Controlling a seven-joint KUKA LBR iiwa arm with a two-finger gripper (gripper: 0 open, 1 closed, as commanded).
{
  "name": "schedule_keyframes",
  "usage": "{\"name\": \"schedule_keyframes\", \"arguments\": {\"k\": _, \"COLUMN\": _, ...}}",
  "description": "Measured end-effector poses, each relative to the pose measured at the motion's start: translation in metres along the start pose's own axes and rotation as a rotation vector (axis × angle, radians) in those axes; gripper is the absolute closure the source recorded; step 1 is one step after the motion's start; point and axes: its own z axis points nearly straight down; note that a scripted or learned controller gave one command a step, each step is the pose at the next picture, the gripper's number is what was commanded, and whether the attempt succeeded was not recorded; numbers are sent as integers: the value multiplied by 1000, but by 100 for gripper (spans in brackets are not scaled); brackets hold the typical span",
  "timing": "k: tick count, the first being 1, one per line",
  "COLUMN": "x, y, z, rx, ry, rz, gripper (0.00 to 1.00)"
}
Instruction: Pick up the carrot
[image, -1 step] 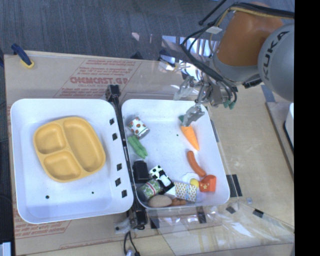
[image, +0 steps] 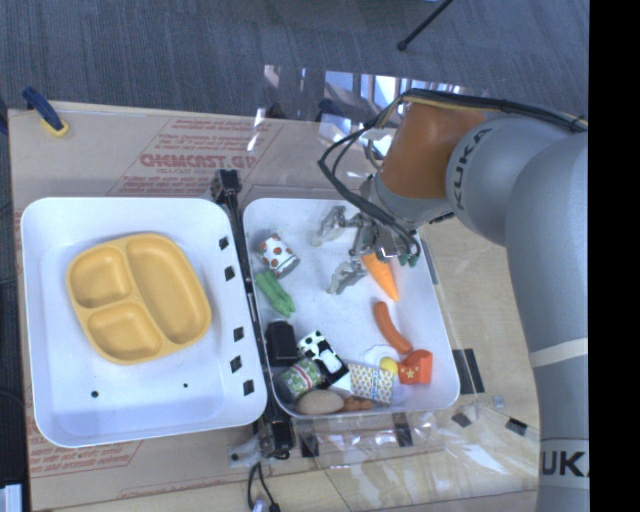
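With the arm (image: 500, 170) reaching into the right bin (image: 436, 300), the gripper (image: 338, 250) sits open just left of the carrot (image: 382, 276), not holding it.
Two metal fingers (image: 333, 222) are spread apart, one toward the bin's far wall and one nearer, both over bare white floor; the carrot lies just right of them under the wrist, tip pointing to the near side, green top at its far end. It's beside the fingers, not between them. Near of the carrot lies a sausage (image: 392, 327), then a red carton (image: 416, 368). Left of the gripper sit a spotted can (image: 277, 253) and a green pepper (image: 274, 292). A cow-patterned toy (image: 320, 352) and more play food are piled at the near wall. The left bin (image: 50, 380) holds a yellow divided tray (image: 136, 296).
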Motion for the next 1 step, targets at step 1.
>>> {"name": "schedule_keyframes", "arguments": {"k": 1, "x": -4, "y": 2, "z": -15, "rx": 4, "ry": -8, "rz": -9, "gripper": 100}}
